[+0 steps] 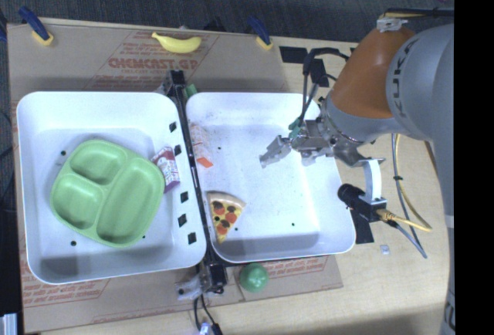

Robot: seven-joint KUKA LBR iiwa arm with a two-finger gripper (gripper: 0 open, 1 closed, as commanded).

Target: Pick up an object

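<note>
Toy pizza slice (225,215), right bin (309,106): likely light, stiff, flat; pinch across crust edge; gripper (272,153) spread, holding nothing.

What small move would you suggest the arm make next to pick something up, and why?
Probably shift the gripper left and toward the near wall, over the pizza slice, then descend. It hangs above bare floor of the right bin with nothing between its fingers, and the slice looks like the nearest sizeable object in that bin.
</note>
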